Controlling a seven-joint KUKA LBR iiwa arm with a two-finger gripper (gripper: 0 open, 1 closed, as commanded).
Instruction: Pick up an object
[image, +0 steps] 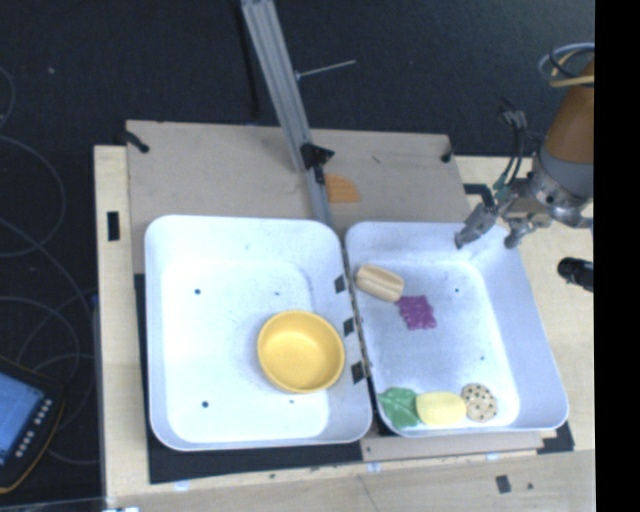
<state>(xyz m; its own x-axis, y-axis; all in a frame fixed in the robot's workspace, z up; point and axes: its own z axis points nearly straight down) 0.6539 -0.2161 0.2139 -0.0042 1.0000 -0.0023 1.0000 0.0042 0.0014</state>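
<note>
I am looking down at the pincer, and its two dark fingers are standing apart with nothing between them. It is hanging over the far right corner of the right bin and I am not seeing it touch anything. The arm is coming in from the right side, with its grey wrist and its orange band above that, and it is leaning down toward the bin.

The things to pick up are lying in the right bin. A tan roll shaped like a small log is lying near the left wall of that bin, toward the far end. A bumpy purple piece is lying just beside it, a bit closer to the middle. Along the near edge three things are sitting in a row: a green leafy lump in the near left corner, a smooth pale yellow lump touching it, and a round cookie with dark spots next to that one.

In the left bin a round yellow bowl is sitting upright toward the near right part. Both bins are white, shallow and smooth, and they are resting side by side on the pale table. A grey metal bar is slanting down from the far side to where the bins meet.
</note>
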